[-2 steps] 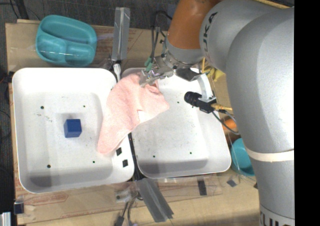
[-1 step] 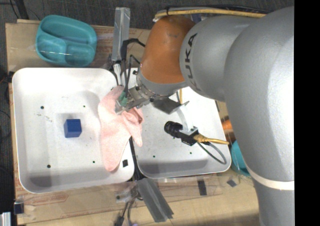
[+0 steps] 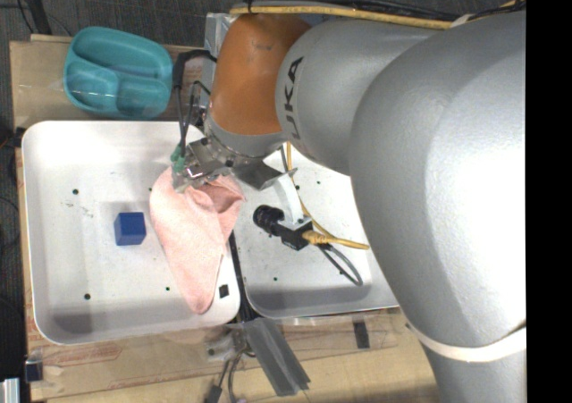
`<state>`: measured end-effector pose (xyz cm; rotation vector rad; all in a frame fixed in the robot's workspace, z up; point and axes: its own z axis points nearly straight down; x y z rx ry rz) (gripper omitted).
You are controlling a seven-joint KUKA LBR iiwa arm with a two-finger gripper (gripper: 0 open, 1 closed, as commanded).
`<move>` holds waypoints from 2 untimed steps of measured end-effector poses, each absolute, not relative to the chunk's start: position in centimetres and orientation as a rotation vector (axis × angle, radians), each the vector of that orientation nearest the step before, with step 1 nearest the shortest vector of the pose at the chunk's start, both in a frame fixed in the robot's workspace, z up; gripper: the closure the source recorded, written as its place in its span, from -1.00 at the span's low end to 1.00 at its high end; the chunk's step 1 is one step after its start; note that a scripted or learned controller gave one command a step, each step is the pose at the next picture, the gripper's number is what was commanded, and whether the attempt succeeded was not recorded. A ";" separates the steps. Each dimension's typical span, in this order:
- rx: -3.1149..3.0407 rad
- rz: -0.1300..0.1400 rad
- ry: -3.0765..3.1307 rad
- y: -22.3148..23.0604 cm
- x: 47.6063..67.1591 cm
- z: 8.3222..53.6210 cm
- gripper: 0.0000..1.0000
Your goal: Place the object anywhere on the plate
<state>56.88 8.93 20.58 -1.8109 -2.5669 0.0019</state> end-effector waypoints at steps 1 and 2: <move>-2.092 0.009 -2.337 13.8 58.1 13.4 1.00; -1.771 0.002 -2.594 11.5 60.1 16.3 1.00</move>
